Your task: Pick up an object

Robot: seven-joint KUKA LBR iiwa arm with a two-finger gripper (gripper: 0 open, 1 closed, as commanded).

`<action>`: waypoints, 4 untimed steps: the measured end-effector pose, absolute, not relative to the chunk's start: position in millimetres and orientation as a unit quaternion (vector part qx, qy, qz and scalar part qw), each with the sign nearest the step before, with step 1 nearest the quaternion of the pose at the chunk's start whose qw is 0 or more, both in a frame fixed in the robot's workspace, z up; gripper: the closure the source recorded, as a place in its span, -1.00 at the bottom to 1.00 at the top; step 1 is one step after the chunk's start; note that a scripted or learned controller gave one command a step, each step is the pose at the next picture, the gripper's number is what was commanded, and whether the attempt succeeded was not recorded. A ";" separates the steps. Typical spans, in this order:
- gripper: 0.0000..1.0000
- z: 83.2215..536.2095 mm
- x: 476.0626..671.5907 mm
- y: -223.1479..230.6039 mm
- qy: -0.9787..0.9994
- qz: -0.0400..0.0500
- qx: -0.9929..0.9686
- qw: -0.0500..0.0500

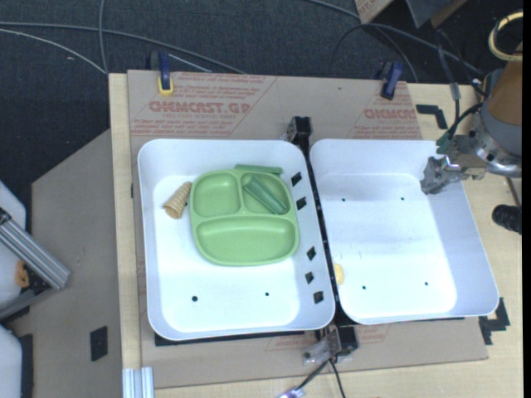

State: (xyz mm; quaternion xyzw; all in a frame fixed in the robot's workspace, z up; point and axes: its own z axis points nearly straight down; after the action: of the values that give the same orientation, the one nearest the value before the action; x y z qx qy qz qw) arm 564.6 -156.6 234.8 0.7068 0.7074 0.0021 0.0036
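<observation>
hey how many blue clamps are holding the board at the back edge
2. One blue clamp grips the board's far edge above the left bin; the other sits above the right bin. Others may be hidden.

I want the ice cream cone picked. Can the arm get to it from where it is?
Probably yes. The cone lies by itself in the left bin, beside the green plate, nothing on top. The gripper must cross over first.

Two bins sit side by side on the counter (216, 106). In the left bin (166, 288) a divided plate (241, 243) lies centrally, a cone (176, 199) touching its left edge. The end effector (436, 175) hangs over the right bin's (415, 255) upper right corner.
</observation>
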 end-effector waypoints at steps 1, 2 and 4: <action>1.00 286.3 566.1 -156.8 0.708 0.002 0.707 0.003; 1.00 276.7 562.5 -93.3 0.710 0.001 0.705 -0.002; 1.00 238.5 549.6 14.8 0.709 -0.001 0.706 -0.002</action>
State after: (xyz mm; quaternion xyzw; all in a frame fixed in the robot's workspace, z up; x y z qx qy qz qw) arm 549.6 14.8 238.5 0.7055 0.7087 -0.0006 -0.0022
